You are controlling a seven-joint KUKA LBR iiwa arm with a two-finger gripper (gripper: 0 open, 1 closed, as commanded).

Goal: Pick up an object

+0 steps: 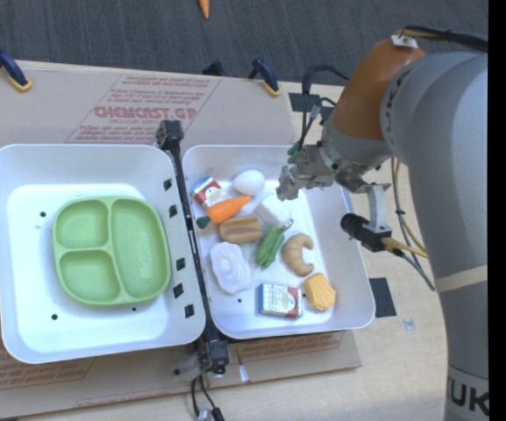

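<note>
White block of toy food [273, 210] lies in the right white bin [345, 274], just at seven o'clock from our gripper [289, 186], carrot beside it. We can't tell the gripper's opening or any hold.

"CHEMCAST GP" on cardboard sheet [147, 103]

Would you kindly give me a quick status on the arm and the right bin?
Gripper low over right bin, beside the white block. Nothing seen held. Egg, carrot, croissant crowd close.
</note>
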